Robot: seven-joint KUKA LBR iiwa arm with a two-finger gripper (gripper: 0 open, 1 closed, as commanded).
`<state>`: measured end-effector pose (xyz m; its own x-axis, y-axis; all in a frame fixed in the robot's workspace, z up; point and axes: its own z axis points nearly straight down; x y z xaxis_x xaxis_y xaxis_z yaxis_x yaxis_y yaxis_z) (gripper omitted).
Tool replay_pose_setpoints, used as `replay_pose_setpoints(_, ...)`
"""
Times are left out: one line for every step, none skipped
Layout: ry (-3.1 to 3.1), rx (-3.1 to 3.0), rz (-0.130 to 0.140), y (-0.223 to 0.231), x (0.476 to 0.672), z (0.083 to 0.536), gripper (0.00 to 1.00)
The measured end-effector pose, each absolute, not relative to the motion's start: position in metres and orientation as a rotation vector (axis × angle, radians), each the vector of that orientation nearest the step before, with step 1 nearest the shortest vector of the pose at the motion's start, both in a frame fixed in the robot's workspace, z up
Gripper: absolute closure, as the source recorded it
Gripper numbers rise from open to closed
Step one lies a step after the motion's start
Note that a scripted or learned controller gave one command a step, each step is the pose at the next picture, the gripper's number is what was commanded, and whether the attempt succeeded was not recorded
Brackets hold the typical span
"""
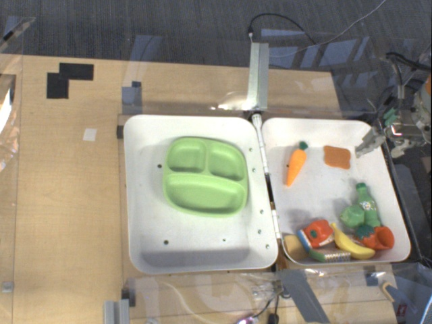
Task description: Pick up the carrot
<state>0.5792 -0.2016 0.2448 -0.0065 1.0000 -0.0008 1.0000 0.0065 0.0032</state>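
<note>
I see the small orange plastic carrot with a dark green top [295, 165] lying flat in the right-hand shallow white bin [324, 194], in its upper left part, leafy end pointing away from me and tip toward me, well apart from the fingers [368, 144] and off to their left. Nothing touches it. The grey fingers sit at the upper right rim of that same bin, at the end of the arm coming in from the right; I cannot tell from this angle how far they are parted, and I see nothing between them. Between the carrot and the fingers, nearer the fingers, lies a flat orange-brown toy slice of bread [337, 156]. Below the fingers, along the bin's right side, are a green toy bottle [365, 201] and a green leafy toy vegetable [352, 216], and further down in the bottom right corner a yellow toy banana [351, 243], a red-and-white toy can [317, 235] and a red toy piece [381, 237] are huddled together. Far to the left of the fingers, past the carrot, the left-hand white bin [145, 248] holds a light green divided plastic plate [204, 175]. Both bins rest on the pale wooden worktop [61, 201].
</note>
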Motion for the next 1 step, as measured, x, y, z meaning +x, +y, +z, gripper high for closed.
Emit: replay_pose_setpoints(2.203,2.238,0.002,-0.1563,0.6239,0.1436,0.0)
